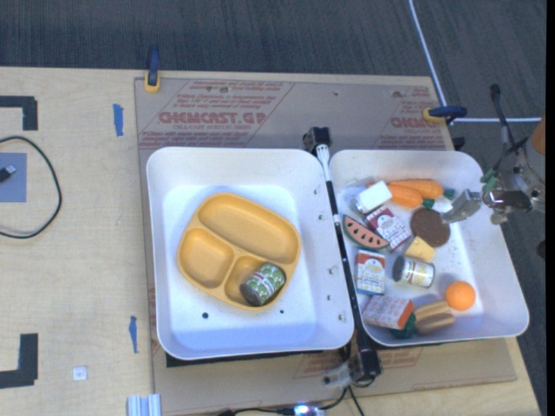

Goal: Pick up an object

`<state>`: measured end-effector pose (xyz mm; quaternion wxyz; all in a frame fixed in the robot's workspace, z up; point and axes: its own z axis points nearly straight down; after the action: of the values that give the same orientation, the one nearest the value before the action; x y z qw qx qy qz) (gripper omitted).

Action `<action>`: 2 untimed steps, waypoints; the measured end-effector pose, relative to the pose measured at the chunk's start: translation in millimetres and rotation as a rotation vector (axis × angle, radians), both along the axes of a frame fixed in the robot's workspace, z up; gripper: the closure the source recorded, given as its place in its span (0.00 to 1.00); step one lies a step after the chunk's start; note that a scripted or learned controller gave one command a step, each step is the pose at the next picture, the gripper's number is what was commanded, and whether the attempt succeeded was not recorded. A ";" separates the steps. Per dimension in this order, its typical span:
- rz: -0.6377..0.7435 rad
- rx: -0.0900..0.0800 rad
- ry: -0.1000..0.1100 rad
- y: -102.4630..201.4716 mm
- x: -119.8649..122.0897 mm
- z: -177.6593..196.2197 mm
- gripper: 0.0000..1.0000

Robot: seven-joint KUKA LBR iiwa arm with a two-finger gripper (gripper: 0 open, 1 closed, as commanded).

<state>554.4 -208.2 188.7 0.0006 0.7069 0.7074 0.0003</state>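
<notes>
The right bin (pixel 512 306) holds a pile of toy foods: an orange carrot (pixel 414 189), a white box (pixel 375 196), a watermelon slice (pixel 363 232), a brown disc (pixel 429 225), a yellow cheese wedge (pixel 421 250), a small jar (pixel 417 272), an orange ball (pixel 460 295) and a bread roll (pixel 434 319). My gripper (pixel 466 206) hangs over this bin's upper right part, just right of the brown disc and below the carrot's tip. I see nothing held in it. The arm comes in from the right edge.
The left bin (pixel 169 319) holds a yellow divided tray (pixel 247 219) with a green-labelled can (pixel 263 283) in its lower right compartment. A red-and-white carton (pixel 370 272) and a small box (pixel 390 312) lie near the divider between the bins.
</notes>
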 end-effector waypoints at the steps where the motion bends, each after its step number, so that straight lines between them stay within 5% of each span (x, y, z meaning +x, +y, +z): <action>1: -0.001 0.001 0.000 23.5 -58.5 -102.9 0.00; 2: 0.001 0.000 -0.008 81.2 -72.0 -102.1 0.00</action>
<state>482.4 -127.0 86.6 0.0038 0.7065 0.7077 0.0031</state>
